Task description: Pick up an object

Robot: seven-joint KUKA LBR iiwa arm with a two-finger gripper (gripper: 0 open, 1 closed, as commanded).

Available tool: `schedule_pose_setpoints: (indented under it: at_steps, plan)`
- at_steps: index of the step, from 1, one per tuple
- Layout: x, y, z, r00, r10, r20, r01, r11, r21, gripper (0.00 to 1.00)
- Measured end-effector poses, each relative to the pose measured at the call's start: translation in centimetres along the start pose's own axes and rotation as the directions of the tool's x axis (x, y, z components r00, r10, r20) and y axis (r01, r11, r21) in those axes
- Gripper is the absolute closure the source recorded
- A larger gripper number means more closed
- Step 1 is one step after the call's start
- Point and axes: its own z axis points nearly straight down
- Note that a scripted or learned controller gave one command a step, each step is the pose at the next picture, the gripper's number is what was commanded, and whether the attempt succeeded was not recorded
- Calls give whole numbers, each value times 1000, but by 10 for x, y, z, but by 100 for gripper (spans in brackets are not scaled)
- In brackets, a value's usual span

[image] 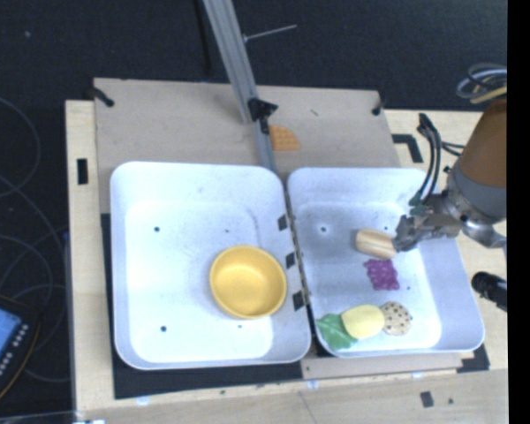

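Observation:
A tan, cylinder-like piece (374, 242) lies in the right bin (336, 203), near its middle. My gripper (405, 236) hangs at that piece's right end, touching or nearly touching it; the dark fingers are hard to make out. Below the tan piece sits a purple grape cluster (382, 275). Along the bin's front edge lie a yellow lemon-shaped object (364, 321), a green leafy piece (333, 329) and a speckled round cookie (396, 318). A yellow bowl (246, 282) stands in the left bin (159, 210).
A grey metal pole (232, 56) slants down from the top to the bins' shared back corner. An orange waffle-like tile (283, 139) lies on the brown board behind the bins. Dark cables (429, 153) run by the arm's wrist.

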Motion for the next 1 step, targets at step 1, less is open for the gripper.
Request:
schedule_pose_setpoints:
  at_steps: [1]
  plan:
    - [52,5,8,1000,0,-1,0,1000,1,100]
